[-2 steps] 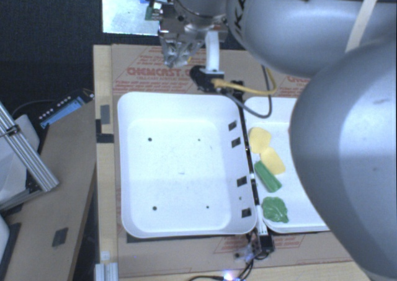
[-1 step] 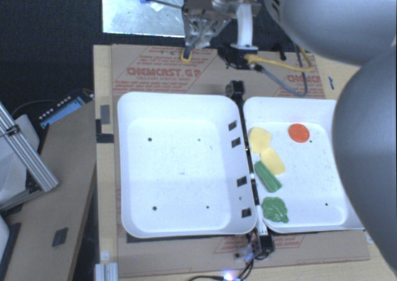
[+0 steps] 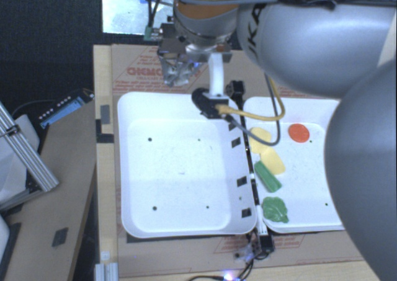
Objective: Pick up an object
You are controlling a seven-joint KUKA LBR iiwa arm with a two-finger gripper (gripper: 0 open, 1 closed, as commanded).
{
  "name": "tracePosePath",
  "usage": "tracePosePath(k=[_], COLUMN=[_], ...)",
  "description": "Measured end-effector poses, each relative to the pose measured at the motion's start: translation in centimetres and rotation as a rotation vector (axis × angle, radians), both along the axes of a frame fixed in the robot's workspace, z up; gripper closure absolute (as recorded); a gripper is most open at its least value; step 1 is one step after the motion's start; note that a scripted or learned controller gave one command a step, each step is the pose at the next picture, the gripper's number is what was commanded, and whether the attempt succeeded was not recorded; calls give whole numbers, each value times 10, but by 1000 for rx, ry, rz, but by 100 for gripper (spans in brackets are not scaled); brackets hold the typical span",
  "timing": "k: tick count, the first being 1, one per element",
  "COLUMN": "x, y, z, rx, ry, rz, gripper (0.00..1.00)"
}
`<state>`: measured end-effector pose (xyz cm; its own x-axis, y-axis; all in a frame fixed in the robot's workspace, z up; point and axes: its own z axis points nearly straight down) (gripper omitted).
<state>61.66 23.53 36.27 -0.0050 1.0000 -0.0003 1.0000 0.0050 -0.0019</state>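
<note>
The right bin holds the loose objects. An orange round piece lies toward its back. A pale yellow piece and a second yellow piece sit near the bin's left wall. A long green piece and a leafy green piece lie closer to the front. My gripper hangs under the grey wrist, over the cardboard just behind the back edge of the left bin, well away from all the objects. Nothing shows in its grasp.
The arm's grey bulk covers the upper right of the view and part of the right bin. A white post with a black fitting and a yellow cable hangs over the left bin's back right corner. A black divider strip runs between the bins.
</note>
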Motion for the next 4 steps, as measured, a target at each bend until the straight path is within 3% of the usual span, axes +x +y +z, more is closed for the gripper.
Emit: tracePosePath(k=[1,4], x=[54,52], y=[-1,-1], z=[19,93], rx=[2,2], ry=[-9,-5], rz=[-3,1], gripper=[100,100])
